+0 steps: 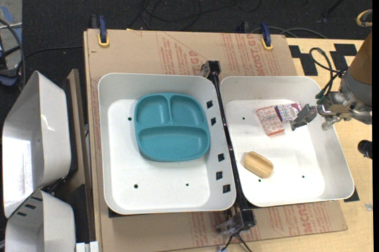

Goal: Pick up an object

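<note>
in the right bin point(331, 186), toward its far side, lies a small red and white packet point(276, 116) with a bit of purple at its right end, tilted a little on the white floor. just to the right of it hangs the gripper point(309, 114), reaching in over the bin's right wall from the grey arm point(358, 85); its dark fingertip sits just beside the packet's right end, and whether the two touch i cannot tell. how wide it is spread i cannot tell either, and nothing is seen gripped in it. nearer, toward the bin's left side, rests a tan bread-like block point(259, 164), well apart from the gripper. the left bin point(118, 191) holds a teal divided plate point(172, 126), lying flat
</note>
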